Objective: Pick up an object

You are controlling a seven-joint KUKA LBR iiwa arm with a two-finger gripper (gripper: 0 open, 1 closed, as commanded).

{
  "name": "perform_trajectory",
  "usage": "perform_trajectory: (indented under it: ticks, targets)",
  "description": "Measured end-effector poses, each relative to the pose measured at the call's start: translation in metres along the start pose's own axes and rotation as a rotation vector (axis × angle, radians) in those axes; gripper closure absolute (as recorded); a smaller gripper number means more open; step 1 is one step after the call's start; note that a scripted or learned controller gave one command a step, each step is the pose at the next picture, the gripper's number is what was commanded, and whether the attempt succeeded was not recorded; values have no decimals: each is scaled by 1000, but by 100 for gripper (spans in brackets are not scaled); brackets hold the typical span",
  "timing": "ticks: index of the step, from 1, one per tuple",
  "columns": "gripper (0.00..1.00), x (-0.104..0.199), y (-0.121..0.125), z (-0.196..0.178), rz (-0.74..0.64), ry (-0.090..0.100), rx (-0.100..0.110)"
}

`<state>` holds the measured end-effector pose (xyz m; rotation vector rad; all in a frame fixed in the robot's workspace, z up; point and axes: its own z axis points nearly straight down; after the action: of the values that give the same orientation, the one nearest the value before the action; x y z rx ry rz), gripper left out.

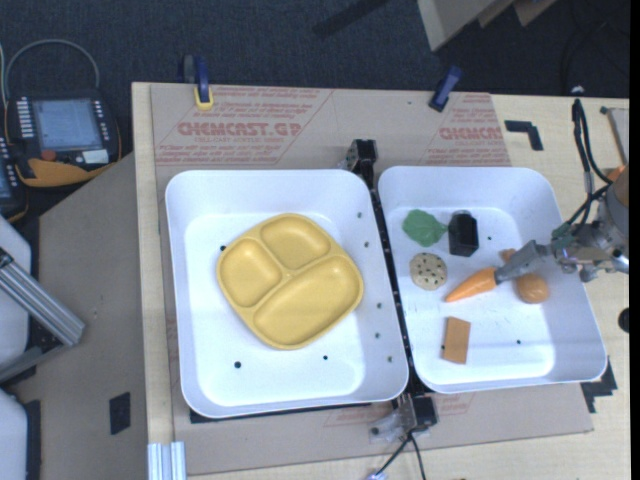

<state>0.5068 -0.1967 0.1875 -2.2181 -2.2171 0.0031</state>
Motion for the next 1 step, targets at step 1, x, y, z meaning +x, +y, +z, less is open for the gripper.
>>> perform_trajectory:
  ticks: [1]
  targets:
    - [0,7,-1,45,0,1,0]
